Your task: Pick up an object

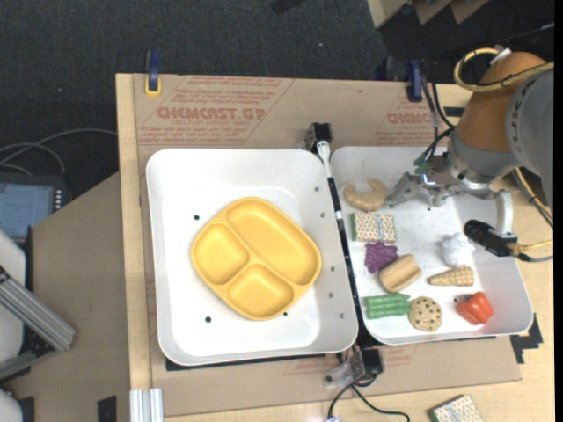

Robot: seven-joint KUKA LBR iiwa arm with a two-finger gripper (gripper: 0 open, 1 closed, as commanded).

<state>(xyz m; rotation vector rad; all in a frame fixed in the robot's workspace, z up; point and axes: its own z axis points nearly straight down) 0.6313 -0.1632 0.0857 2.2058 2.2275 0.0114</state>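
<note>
Dark carpet point(176, 16) all round, with grey gear at far left. Bench point(264, 104) topped with brown printed board, blue clamps at its back edge. On the left, white bin point(167, 236) with a yellow three-part plate point(255, 258) lying in its middle. Just beside it, right bin point(506, 280) crowded with toy food: croissant point(365, 195) at the back, cracker point(375, 228), grapes point(380, 256), bread roll point(399, 272), green bean point(385, 306), cookie point(425, 313), cone point(451, 277), red pepper point(475, 308). End effector point(428, 183) low over that bin's back part, near the croissant, nothing visibly gripped; cannot tell how far open. Arm point(528, 121) bent in from the right, orange band point(493, 104) above the wrist.
</note>
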